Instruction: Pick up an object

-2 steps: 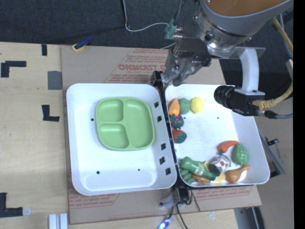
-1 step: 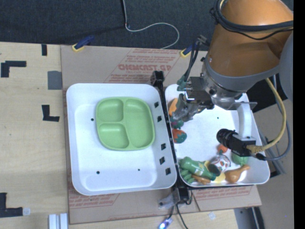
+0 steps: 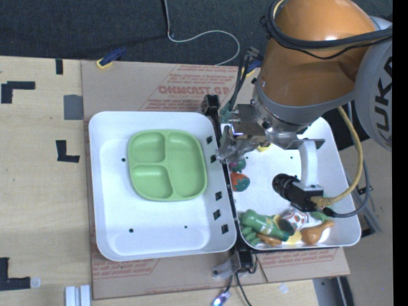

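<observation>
From above, my tool [image 3: 234, 146] hung just beside the right bin's [image 3: 341, 164] left wall; I could not tell its state. A small orange-and-green toy [image 3: 240, 181] lay just below it, nearer than the toy pile [image 3: 280, 227] at the bin's front.
</observation>
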Available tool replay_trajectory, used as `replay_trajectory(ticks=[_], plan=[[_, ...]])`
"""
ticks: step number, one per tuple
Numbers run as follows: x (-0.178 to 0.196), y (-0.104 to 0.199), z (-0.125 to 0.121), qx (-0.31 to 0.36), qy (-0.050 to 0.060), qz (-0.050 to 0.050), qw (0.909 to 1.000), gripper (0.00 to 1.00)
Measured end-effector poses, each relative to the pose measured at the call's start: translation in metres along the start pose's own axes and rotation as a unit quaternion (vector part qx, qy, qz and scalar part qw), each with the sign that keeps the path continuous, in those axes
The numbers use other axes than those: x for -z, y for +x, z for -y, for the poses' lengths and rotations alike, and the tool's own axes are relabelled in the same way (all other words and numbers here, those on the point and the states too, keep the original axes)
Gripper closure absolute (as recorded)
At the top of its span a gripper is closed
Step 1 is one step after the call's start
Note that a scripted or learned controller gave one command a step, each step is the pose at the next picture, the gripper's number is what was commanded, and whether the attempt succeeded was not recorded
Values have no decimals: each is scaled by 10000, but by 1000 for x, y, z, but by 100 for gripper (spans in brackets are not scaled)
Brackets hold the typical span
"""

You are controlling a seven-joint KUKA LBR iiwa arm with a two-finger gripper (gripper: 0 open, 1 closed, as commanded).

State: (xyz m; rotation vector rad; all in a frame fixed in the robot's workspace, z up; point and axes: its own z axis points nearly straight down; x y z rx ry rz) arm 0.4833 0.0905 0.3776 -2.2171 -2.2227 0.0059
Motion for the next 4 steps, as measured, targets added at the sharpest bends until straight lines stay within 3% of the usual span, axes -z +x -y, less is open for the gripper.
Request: replay_trajectory(ticks=[1, 2, 3, 4], plan=[[-76, -85, 1, -52, 31, 9, 10000, 100], [143, -72, 0, 3, -115, -11, 9999, 100], [152, -21, 0, 20, -26, -9, 10000, 100], [162, -24, 0, 0, -18, 0, 10000, 100]])
